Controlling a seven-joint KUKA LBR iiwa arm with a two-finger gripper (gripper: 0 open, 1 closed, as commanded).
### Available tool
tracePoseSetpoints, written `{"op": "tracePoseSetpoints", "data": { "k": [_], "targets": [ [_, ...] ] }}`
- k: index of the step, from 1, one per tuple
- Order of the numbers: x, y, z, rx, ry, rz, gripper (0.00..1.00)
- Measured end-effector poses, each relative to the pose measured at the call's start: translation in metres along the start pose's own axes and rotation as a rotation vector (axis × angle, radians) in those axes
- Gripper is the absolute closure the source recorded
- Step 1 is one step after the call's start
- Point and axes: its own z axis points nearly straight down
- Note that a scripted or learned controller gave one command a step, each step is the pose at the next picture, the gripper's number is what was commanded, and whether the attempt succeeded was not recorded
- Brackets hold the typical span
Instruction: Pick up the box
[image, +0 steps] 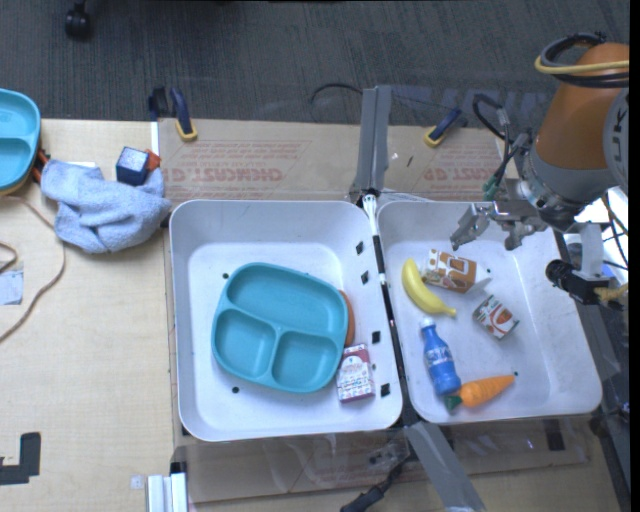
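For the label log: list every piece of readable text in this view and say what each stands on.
"CHEMCAST GP", upside down, twice: on the brown protective sheet behind both bins.
Small carton beside the blue plate: print too blurred to read.
Brown carton and red-and-white carton in the right bin: unreadable.
Blue bottle label: unreadable.

Robotics lab, KUKA arm (585, 110) w/ cables, two white bins (190, 300) on plywood surface (90, 350), clamps (180, 115), grey carpet floor (250, 50)

Upside-down red "CHEMCAST GP" print on the brown sheet (262, 160) behind the bins.
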Motion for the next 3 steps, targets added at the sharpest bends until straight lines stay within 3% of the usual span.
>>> {"op": "tracePoseSetpoints", "data": {
  "k": [1, 2, 3],
  "targets": [
    [0.017, -0.011, 0.084, -0.024, -0.003, 0.03, 0.0],
    [0.02, -0.039, 0.095, -0.036, -0.008, 0.081, 0.0],
    [-0.066, -0.054, 0.11, -0.003, -0.001, -0.066, 0.0]
  ]
}}
